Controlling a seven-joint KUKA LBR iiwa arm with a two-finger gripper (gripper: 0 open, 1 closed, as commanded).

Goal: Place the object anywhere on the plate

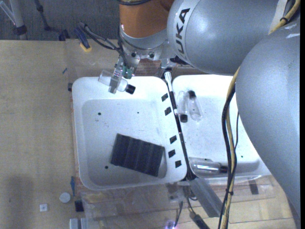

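The plate (137,155) is a dark, ribbed rectangle lying tilted in the near part of the left bin (90,128). My gripper (116,83) hangs over the far left rim of that bin, well behind the plate. A small clear bottle with a black cap (125,87) lies crosswise between the fingers, its clear end sticking out to the left and its cap to the right. The gripper is shut on it.
In the right bin (238,142) lie a clear tube-like object with a black tip (189,105) near the divider and a shiny metallic piece (207,167) at the near edge. Black tabs line the divider (172,128). The arm's bulk covers the upper right.
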